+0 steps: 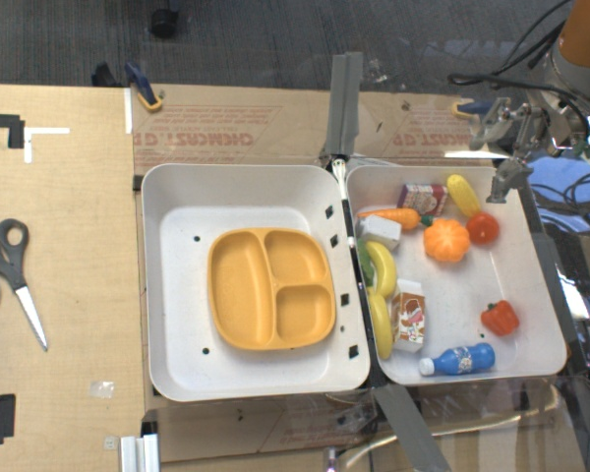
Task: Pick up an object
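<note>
My gripper (503, 180) hangs over the far right corner of the right bin (531, 264), just above and right of a yellow fruit (462, 195) and a red tomato (483, 228); nothing shows in its grasp. The right bin also holds an orange (446, 240), a carrot (393, 217), a small dark-red box (423, 198), a white block (380, 231), two bananas (380, 273), a brown-and-white carton (409, 319), a red pepper (500, 318) and a blue-and-white bottle (459, 360) lying on its side.
The left bin (167, 264) holds a yellow divided plate (271, 288). Scissors (15, 273) lie on the wooden bench at the far left. Cables and the arm crowd the upper right. Cardboard (226, 131) lies behind the bins.
</note>
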`<state>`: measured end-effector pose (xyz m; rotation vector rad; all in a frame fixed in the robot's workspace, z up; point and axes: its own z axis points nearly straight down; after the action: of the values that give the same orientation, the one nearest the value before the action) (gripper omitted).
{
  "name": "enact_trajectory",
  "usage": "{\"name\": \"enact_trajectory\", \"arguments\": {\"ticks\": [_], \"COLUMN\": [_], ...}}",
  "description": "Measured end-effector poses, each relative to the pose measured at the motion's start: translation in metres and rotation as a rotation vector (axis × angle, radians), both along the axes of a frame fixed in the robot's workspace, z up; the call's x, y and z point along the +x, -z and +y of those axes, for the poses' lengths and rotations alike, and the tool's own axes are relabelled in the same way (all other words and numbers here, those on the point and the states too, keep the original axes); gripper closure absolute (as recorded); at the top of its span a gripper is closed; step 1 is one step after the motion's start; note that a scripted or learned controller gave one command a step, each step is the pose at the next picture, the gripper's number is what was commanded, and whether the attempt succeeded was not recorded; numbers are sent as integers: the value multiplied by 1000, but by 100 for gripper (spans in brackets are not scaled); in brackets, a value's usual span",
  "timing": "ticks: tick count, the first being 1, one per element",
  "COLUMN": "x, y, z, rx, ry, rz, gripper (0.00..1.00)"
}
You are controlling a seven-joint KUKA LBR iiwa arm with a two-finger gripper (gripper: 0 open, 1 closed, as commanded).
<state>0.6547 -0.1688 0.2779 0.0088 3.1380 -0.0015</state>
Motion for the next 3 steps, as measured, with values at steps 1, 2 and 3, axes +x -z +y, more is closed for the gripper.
{"name": "enact_trajectory", "arguments": {"ticks": [1,2,3], "x": [-61,-44,-33], "y": [119,185,183], "z": [-15,-5,-5], "rx": [1,1,1], "ry": [258,377,572], "rz": [1,0,-4], "gripper": [0,0,0]}}
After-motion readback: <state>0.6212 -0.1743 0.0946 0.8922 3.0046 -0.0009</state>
